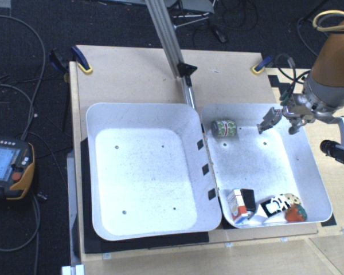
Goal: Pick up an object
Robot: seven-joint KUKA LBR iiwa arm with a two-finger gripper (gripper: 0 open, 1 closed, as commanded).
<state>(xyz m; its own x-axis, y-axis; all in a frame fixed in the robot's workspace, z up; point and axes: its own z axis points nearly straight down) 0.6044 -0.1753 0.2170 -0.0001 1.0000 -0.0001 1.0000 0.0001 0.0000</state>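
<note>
Hand (281, 121) hanging over the right bin (275, 159) near its 1 o'clock corner, fingers spread apart with nothing between them, one dark fingertip (268, 122) toward 9 o'clock, the other toward 3 o'clock. Grey arm (327, 87) with orange band entering from 3 o'clock.

Inside the right bin: small green can (224, 128) lying on its side near the 11 o'clock corner, near the hand but apart from it, at the hand's 9 o'clock. Clustered along the 6 o'clock wall: red-and-white carton (237, 206) touching a black block (247, 199); just beside these, toward 3 o'clock, a black-and-white patterned item (279, 203) and a red strawberry-like piece (296, 213) in the 5 o'clock corner.

Left bin (143, 165) alongside, at 9 o'clock of the right bin, rims touching. Both on the pale wooden desk (160, 73). Handheld pendant (8, 168) with lit screen on the floor at far 9 o'clock.
</note>
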